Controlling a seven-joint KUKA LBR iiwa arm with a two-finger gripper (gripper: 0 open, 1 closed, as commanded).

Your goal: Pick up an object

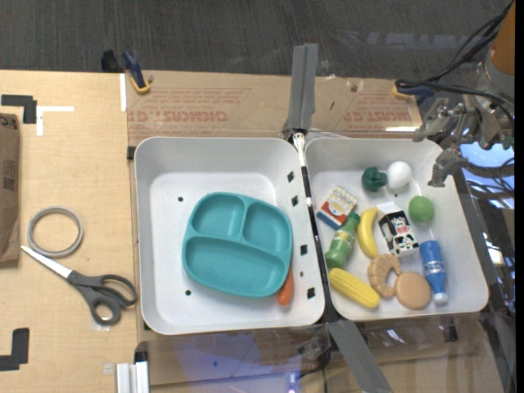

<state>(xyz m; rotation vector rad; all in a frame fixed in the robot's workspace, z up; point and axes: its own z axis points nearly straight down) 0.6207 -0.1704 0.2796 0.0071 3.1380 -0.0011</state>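
The right bin (471, 244) holds several toy foods: a dark green piece (374, 178), a white egg (399, 173), a green lime (421, 209), a small red-and-white carton (338, 205), a banana (368, 232), a green bottle (341, 242), a black-and-white box (395, 230), a blue bottle (433, 270), a corn cob (354, 286), a pretzel (383, 273) and a brown bun (413, 290). My gripper (446, 166) hangs over the bin's upper right corner, right of the egg and above the lime, with nothing seen in it.
The left bin (155, 219) carries a teal divided plate (238, 244) with an orange carrot (285, 289) at its lower right edge. On the bench to the left lie scissors (90, 285) and a tape roll (55, 229). Cables trail near the arm at the upper right.
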